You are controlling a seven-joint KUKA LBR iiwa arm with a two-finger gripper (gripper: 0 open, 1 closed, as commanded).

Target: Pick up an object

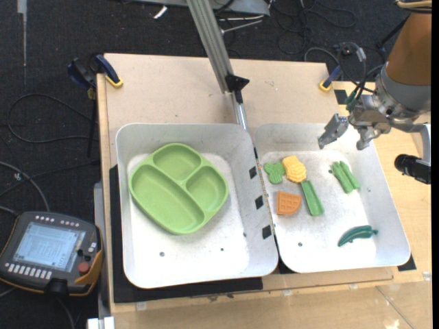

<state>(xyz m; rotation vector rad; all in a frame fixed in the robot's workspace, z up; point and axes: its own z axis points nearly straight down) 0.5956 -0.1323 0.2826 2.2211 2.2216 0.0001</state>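
Note:
My gripper [347,134] hovers over the back edge of the right bin [391,204], fingers [331,131] spread open with nothing between them. Below it in the right bin lie a yellow corn cob [295,169], a small green piece [274,173], an orange waffle-like piece [289,203], a long green stick [312,197], a pair of green beans [345,176] and a dark green pepper [357,234]. The beans lie nearest, just in front of the gripper.
The left bin [137,252] holds a green divided plate [179,187]. A metal pole [212,36] slants over the back of the bench. A teach pendant [48,251] sits at the lower left, off the bench.

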